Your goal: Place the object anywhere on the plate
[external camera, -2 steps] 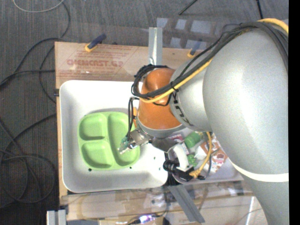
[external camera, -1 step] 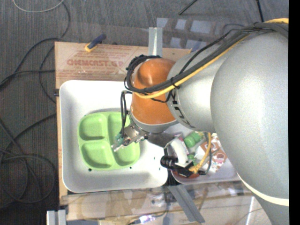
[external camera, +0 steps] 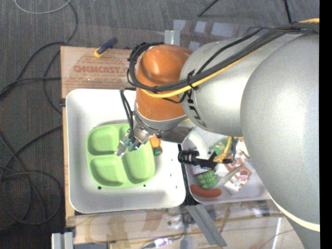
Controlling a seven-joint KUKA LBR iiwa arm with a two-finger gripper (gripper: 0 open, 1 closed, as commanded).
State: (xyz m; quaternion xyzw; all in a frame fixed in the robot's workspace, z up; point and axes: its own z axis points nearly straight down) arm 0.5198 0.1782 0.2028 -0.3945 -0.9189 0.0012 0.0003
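While the gripper [external camera: 128, 146] hangs low over the green plate [external camera: 106, 157], near the ridge where its compartments meet, the state of its tips cannot be told, since the orange band [external camera: 158, 79] and wrist block most of them. A small orange object [external camera: 156, 146] is seen just to the right of the gripper, at the plate's right edge and close under the wrist; whether it is carried or merely lies on the white bin [external camera: 78, 113] floor cannot be made out. If it is carried, the release is best made over a compartment floor below and to the left of the gripper, not over the raised rim, so that rolling off is avoided. The toy-filled second bin [external camera: 228, 193], further right, is best left undisturbed.
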